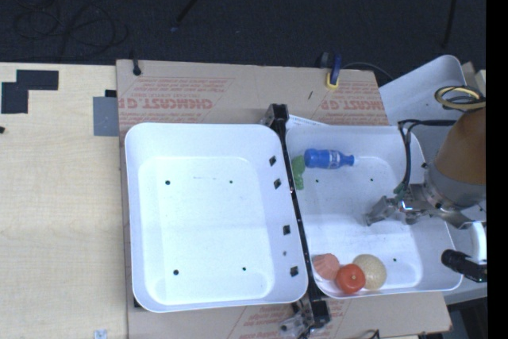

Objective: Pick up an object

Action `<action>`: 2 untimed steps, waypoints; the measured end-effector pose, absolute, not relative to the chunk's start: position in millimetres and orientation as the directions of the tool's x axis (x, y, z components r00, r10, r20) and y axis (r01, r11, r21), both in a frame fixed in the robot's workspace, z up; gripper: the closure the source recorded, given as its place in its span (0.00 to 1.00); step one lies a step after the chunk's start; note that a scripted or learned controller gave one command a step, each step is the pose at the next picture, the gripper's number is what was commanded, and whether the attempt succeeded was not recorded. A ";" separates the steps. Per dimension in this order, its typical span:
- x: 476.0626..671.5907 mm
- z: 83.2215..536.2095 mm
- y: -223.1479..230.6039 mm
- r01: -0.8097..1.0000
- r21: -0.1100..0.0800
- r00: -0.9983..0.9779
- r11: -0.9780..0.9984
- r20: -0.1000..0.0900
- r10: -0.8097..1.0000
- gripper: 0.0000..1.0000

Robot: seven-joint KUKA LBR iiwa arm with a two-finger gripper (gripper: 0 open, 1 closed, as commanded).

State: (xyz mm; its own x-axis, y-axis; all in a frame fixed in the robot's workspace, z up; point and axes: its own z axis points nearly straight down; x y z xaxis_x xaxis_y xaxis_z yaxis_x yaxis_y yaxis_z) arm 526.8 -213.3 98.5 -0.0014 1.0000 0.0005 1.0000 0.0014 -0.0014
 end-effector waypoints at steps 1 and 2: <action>524.6 101.7 -213.9 1.000 -0.002 0.002 -0.002 0.001 1.000 0.00; 524.6 101.7 -214.0 1.000 -0.002 0.002 -0.002 0.001 1.000 0.00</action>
